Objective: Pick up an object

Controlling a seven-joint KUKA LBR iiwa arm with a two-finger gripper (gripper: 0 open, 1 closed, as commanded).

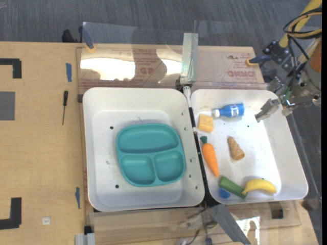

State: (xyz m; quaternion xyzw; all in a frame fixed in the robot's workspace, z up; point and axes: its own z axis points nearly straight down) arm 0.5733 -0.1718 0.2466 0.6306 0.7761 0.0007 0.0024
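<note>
The jaws (266,110) hang over the upper right corner of the right bin (286,152), gripping nothing; whether they are apart or together cannot be told from this angle. In that bin lie a blue bottle (229,111), a yellow block (205,123), a carrot (210,158), a tan cone-shaped piece (235,148), a banana (260,186) and a green piece (231,185). The left bin (97,152) holds a teal divided tray (150,154).

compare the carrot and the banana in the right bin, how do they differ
The carrot is orange and straight, lying along the bin's left wall; the banana is yellow and curved, lying near the front edge. The carrot lies apart from the green object, which the banana touches. Both are toy foods in the right bin.
</note>
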